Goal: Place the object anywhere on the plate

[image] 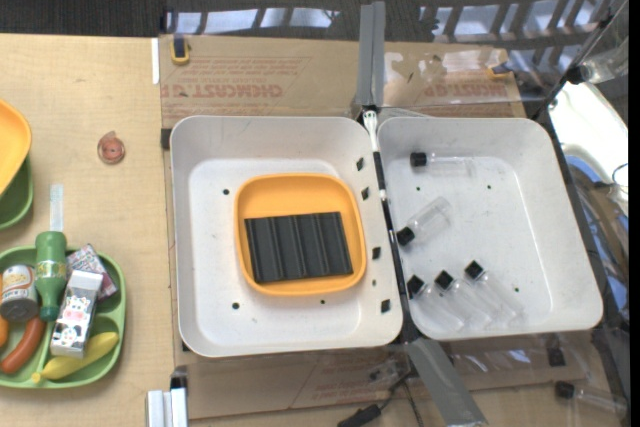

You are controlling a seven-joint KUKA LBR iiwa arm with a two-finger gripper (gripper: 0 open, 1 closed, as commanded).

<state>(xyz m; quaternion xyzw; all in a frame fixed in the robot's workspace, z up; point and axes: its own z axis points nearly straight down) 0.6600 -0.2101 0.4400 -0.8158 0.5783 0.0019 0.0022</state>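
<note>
Lying flat on the yellow plate [300, 193] in the left bin [200, 245], centre of the frame: a dark ribbed slab [300, 247], long axis left to right with a slight tilt, ribs running toward top and bottom edge. Above the bins, on brown cardboard [250, 80], red print turned upside down, seeming to read "CHEMCAST"; in the right bin [545, 215], clear vials with black caps [430, 215]. Cannot tell the state of the pincer, nor any hold.
</note>
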